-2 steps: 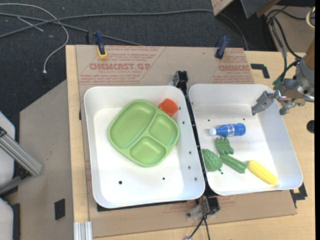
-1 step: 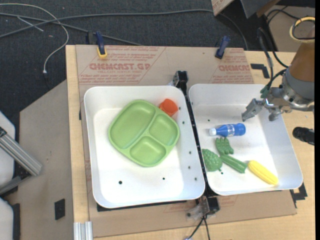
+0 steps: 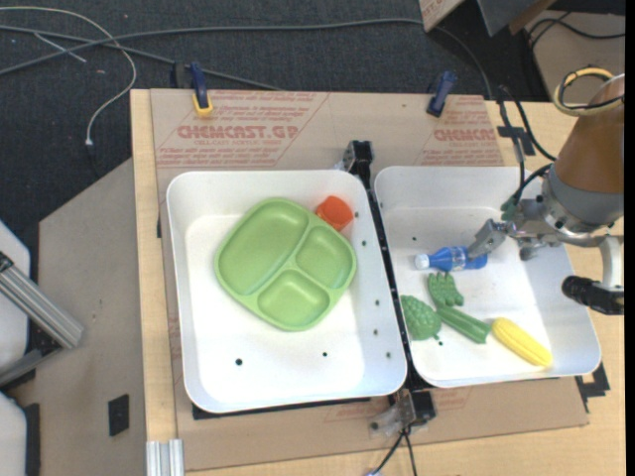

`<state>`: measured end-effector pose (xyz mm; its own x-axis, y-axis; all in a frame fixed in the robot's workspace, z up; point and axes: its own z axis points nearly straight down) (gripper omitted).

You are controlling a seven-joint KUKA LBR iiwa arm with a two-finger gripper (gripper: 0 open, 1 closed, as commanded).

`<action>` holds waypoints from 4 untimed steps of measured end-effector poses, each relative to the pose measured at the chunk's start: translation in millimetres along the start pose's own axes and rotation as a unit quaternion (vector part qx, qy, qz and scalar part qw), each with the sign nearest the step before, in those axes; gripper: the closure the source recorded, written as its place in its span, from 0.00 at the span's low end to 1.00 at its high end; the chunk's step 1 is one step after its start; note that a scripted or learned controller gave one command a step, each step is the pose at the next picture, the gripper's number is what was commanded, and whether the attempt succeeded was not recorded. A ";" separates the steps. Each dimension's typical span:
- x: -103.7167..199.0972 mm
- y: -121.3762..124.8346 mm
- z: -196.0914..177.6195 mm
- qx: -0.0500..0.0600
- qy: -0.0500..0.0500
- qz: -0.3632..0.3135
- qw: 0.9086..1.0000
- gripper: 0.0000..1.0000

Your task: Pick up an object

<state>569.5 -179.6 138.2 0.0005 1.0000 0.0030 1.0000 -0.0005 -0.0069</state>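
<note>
My gripper (image 3: 504, 246) hangs over the right bin (image 3: 556, 365), near its far right side, and stands open with nothing between its fingers. One grey finger (image 3: 486, 238) slants down to the left and ends beside the right end of a blue bottle (image 3: 454, 259) with a white cap, which lies on the bin floor. Just in front of the bottle lie green toy vegetables (image 3: 444, 305), and a yellow corn cob (image 3: 521, 342) rests near the front right corner.
The left bin (image 3: 198, 365) holds a green divided plate (image 3: 286, 263), with a small orange object (image 3: 335, 209) at the plate's far edge. A raised rim (image 3: 382, 266) separates the two bins. The arm's orange band (image 3: 595, 147) rises at the right.
</note>
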 end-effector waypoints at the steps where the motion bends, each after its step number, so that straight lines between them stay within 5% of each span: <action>1: 0.3 1.4 50.1 -0.003 -0.001 -0.001 1.000 0.00; 2: 0.2 1.4 38.2 -0.004 -0.001 0.000 1.000 1.00; 4: -8.1 -0.5 -53.4 -0.007 -0.003 0.000 1.000 1.00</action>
<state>569.4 -187.8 191.6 0.0006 1.0000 -0.0023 1.0000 -0.0006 0.0063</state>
